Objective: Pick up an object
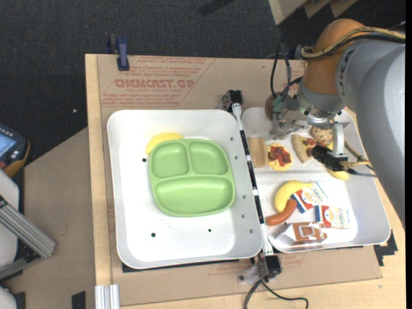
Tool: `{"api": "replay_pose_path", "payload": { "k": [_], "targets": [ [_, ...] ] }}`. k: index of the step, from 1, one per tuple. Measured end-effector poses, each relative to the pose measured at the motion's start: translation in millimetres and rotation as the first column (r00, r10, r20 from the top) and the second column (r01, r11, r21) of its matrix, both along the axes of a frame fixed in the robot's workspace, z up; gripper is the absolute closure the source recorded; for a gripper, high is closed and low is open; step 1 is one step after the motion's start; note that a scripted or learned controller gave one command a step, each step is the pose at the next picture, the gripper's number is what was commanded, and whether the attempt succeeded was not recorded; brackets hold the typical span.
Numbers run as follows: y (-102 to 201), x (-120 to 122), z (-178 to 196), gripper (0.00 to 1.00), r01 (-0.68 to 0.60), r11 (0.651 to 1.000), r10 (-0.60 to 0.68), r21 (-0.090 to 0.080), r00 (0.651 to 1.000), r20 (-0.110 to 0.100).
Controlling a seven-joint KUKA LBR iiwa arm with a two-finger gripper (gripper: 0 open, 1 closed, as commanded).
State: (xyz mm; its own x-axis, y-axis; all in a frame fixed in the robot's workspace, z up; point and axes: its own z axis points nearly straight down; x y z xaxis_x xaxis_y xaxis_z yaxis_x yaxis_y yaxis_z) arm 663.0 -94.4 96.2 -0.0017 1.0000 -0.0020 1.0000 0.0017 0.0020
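The brown board (pixel 168 79) under the two white bins carries red printing along its far edge, and the large line reads roughly "CHEMCAST GP", seen at a slant. Smaller red lines run above and below that word, but they are too fine to make out. In the right bin (pixel 370 227), a small white packet (pixel 336 217) and a brown-and-white packet (pixel 307 232) bear coloured printing that is too small and blurred to read.
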Motion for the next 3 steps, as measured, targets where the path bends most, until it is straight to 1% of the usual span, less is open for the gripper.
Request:
{"api": "replay_pose_path", "payload": {
  "k": [1, 2, 3],
  "targets": [
    [-124, -44, 66, 1.0, 0.012, 1.0, -0.012, -0.006, 1.0, 0.005],
    [-116, -42, 61, 0.0, 0.002, 1.0, -0.002, 0.0, 1.0, 0.0],
    [-100, -68, -16, 0.0, 0.002, 1.0, -0.002, 0.004, 1.0, -0.009]
  ]
}}
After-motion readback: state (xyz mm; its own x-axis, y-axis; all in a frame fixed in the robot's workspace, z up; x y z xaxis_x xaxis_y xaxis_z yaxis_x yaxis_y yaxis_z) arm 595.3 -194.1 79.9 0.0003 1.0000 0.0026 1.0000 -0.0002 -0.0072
